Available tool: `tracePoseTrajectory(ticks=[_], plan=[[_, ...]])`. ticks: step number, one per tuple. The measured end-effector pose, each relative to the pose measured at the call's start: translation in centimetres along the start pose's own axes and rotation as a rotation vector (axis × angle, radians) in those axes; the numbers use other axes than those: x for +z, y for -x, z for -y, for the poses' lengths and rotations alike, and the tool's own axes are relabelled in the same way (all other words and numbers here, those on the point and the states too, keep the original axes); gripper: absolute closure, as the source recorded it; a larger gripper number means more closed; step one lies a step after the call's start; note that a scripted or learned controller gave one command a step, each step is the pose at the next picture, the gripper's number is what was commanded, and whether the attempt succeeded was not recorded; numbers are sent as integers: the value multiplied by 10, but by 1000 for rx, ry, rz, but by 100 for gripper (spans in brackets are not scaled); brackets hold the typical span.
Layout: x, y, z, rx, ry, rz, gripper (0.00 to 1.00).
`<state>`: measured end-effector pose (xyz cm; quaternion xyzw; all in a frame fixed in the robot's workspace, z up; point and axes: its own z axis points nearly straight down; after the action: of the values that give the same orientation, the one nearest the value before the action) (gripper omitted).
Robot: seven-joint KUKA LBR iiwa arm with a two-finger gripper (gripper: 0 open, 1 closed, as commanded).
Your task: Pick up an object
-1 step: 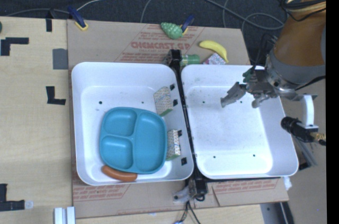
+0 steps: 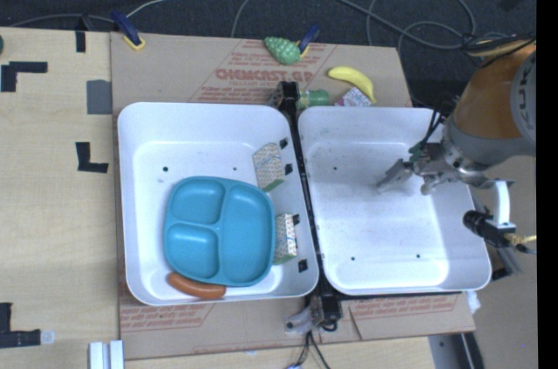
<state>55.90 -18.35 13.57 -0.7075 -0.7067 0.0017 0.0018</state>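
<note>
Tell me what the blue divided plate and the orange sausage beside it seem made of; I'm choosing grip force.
The blue divided plate looks like moulded plastic: one even colour, rounded compartments, a soft sheen. The orange sausage at its lower edge looks like a plastic or rubber toy, smooth and uniformly coloured; which of the two the view cannot settle. Both lie in the left bin, which appears to be glossy white plastic.
</note>
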Motion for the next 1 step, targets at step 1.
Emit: tracePoseTrajectory(ticks=[1], plan=[[49,-75,-55,-4,9,-1,0]])
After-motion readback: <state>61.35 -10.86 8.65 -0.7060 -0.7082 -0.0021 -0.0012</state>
